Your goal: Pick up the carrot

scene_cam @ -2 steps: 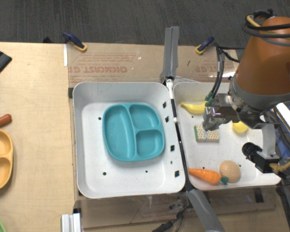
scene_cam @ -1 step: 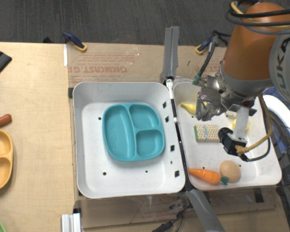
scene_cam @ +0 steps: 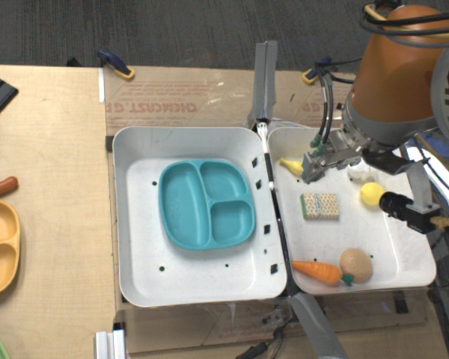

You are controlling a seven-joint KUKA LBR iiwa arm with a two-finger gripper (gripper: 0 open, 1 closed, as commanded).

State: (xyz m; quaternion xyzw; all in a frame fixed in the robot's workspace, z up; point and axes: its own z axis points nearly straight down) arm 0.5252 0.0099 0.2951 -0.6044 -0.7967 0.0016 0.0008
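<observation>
Carrot (scene_cam: pixel 316 272): right bin (scene_cam: pixel 404 275), near edge, touching a tan ball (scene_cam: pixel 355 265).
End effector (scene_cam: pixel 314 169) (finger state unclear) hovers well apart; best approach descends across the carrot's middle, clear of the ball.

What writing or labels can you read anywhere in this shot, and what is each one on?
"CHEMCHTZ, GE...", roughly: red print, reversed and blurred, on the cardboard sheet behind the left bin; spelling uncertain.
A second red strip on the cardboard behind the right bin: too blurred to read.
</observation>
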